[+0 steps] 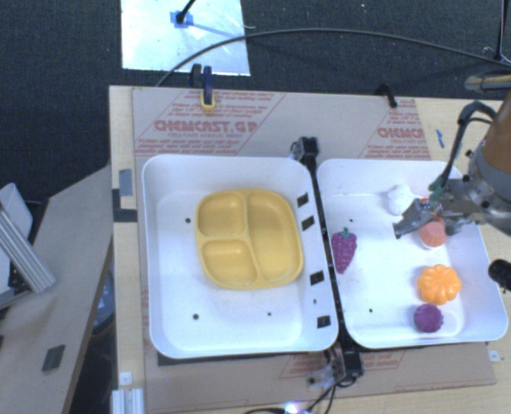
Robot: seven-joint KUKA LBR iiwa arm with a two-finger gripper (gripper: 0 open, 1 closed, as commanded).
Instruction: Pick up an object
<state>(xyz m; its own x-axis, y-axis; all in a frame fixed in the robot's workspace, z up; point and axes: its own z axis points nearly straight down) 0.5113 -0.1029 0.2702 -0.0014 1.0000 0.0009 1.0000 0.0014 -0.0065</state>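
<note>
My fingers [421,221] hang in the right bin [372,317], touching a peach ball [433,235] just below them; whether they clench it, I cannot tell. A white ball [399,198] lies just beside.

High, slanted view over both bins [238,166]

The arm [501,166] has a grey metallic body with a broad orange band above the wrist. A dark cable loops along its upper side. The gripper [424,218] comprises slim grey metal fingers on a compact grey housing.
</note>
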